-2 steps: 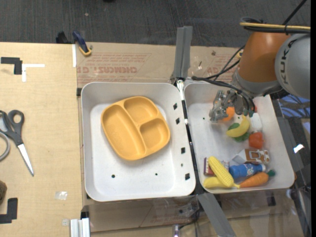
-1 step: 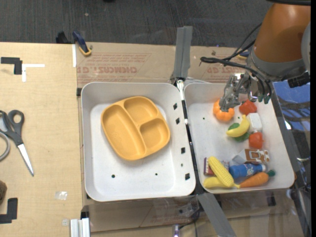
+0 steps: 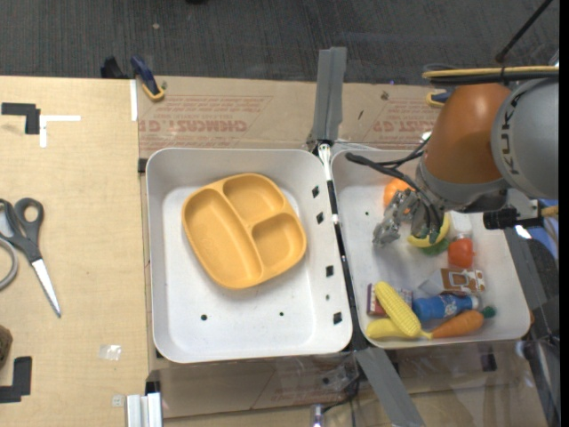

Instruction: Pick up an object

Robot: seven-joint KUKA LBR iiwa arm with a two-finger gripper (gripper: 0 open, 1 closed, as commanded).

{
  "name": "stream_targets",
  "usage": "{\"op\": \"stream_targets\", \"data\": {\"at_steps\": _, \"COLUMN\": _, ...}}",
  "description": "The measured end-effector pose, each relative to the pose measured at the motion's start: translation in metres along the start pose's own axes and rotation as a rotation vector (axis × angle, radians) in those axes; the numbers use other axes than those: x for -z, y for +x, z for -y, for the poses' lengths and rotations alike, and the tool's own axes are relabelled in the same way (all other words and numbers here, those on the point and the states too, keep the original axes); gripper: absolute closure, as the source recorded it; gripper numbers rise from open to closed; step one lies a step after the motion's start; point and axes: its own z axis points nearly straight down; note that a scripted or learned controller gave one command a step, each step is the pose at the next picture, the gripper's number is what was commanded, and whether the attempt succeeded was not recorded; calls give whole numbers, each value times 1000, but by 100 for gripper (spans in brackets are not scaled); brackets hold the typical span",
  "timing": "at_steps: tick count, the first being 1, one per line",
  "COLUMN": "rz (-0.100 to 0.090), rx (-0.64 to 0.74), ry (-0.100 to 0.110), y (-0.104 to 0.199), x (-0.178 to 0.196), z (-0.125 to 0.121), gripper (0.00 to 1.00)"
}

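Start at the near edge of the right bin. A corn cob, a blue bottle and a carrot lie crowded together at its 6 o'clock, touching or nearly so. A small carton sits just beyond them, and a red ball lies toward 3 o'clock.

The gripper hangs low over the bin centre, at 9 o'clock from a yellow-green toy. You cannot tell whether it is released or clenched, and nothing is visibly held.

Judged from this, target the toy or the ball: both stand apart from the cluster. Centre over the item before descending.

The left bin holds a yellow divided plate. Scissors lie on the counter.
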Motion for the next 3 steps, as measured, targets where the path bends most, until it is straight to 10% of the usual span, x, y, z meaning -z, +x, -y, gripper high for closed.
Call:
{"op": "stream_targets", "data": {"at_steps": 1, "rz": 1, "rx": 158, "ry": 0, "y": 11, "x": 1, "z": 51, "gripper": 100}}
{"op": "stream_targets", "data": {"at_steps": 2, "rz": 1, "rx": 158, "ry": -1, "y": 11, "x": 1, "z": 51, "gripper": 0}}
{"op": "stream_targets", "data": {"at_steps": 3, "rz": 2, "rx": -54, "ry": -1, "y": -15, "x": 1, "z": -2, "gripper": 0}}
